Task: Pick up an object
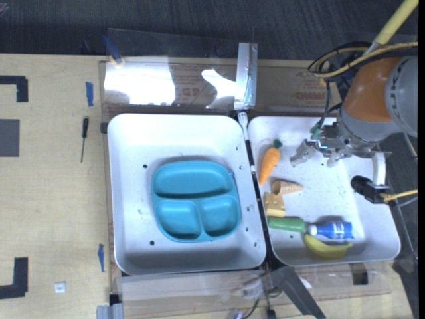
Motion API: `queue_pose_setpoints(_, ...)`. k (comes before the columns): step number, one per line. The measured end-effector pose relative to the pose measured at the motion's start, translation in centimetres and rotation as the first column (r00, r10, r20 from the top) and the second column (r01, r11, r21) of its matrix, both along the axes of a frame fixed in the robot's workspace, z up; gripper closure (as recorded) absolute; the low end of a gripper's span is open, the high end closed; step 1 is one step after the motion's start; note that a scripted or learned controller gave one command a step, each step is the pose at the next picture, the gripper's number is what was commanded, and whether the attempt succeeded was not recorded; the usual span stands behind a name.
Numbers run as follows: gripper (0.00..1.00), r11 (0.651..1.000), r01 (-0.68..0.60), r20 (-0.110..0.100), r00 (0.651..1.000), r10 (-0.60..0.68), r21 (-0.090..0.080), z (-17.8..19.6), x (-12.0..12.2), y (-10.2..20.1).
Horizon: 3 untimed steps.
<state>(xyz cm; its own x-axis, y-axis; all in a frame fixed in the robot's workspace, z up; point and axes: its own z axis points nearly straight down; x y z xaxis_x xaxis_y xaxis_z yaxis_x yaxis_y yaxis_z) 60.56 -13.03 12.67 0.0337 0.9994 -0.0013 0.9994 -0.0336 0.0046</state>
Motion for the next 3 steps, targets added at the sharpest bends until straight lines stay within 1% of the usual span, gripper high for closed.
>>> queue_pose_setpoints(1, 0.00, 0.999, 0.033, 0.001, 0.999, -0.033, 0.001, -3.9, -5.3, 2.5)
queue_pose_setpoints(2, 0.00, 0.998, 0.067, 0.001, 0.998, -0.067, 0.001, -4.0, 0.6, 1.7)
queue_pose_setpoints(3, 0.00, 0.996, -0.092, -0.001, 0.996, 0.092, 0.001, -4.1, 6.2, 3.8)
